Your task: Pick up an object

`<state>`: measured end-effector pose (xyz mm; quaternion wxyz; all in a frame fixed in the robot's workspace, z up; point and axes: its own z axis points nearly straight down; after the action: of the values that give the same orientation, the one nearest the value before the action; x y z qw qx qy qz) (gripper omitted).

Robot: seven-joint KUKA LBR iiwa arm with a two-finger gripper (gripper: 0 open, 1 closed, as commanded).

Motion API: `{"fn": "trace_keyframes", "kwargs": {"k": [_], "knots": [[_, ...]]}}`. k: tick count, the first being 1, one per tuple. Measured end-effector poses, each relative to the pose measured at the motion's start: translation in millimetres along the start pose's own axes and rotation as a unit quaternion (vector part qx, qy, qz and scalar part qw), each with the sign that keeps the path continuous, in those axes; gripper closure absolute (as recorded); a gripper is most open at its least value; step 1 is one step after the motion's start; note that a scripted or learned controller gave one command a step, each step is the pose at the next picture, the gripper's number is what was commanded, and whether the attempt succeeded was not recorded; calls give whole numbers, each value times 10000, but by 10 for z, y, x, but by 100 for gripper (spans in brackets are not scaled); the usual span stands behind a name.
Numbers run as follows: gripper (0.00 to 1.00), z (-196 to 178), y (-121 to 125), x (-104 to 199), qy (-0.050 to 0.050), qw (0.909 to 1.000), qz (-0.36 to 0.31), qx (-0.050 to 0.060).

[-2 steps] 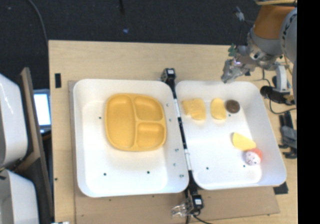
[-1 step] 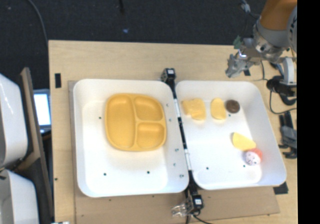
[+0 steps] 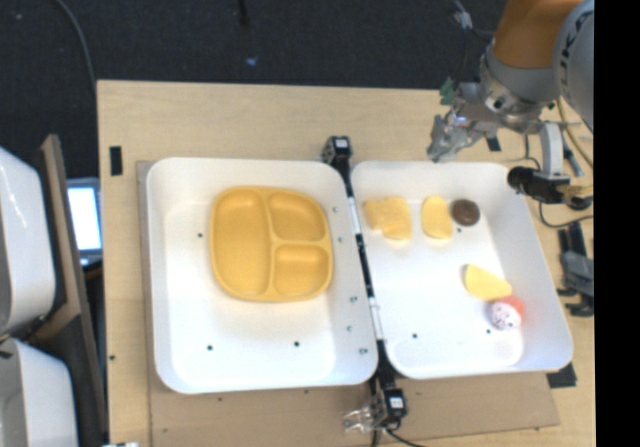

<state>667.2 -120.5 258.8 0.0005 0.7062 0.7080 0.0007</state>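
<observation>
Above the far edge of the right bin (image 3: 545, 265), the gripper (image 3: 447, 140) hangs over bare bench (image 3: 250, 120), just outside the bin's back rim. Fingers point down and to the left; at this size the view does not resolve whether they are spread or pressed together, so cannot tell. Nothing is visible between them.

Right bin contents: a yellow block (image 3: 388, 217) near the back left corner, a second yellow piece (image 3: 436, 218) just beside it to the right, and a small brown ball (image 3: 464, 212) touching or nearly touching that second piece. Farther forward and right lies a yellow wedge (image 3: 486, 282), with a small pink and white ball (image 3: 505, 314) just in front of it. All five lie on the bin floor, well apart from the gripper.

Left bin (image 3: 180, 335): one yellow divided plate (image 3: 270, 242), three compartments, flat, roughly centred toward the back.

Arm (image 3: 535, 30): orange band above the wrist, upper right, cables looping around it. A black clip (image 3: 338, 147) sits at the back where the two bins meet.
</observation>
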Motion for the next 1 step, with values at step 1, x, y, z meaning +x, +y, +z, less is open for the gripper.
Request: {"fn": "trace_keyframes", "kwargs": {"k": [1], "knots": [[100, 47, -232, 566, 2, 10000, -2, 8]]}}
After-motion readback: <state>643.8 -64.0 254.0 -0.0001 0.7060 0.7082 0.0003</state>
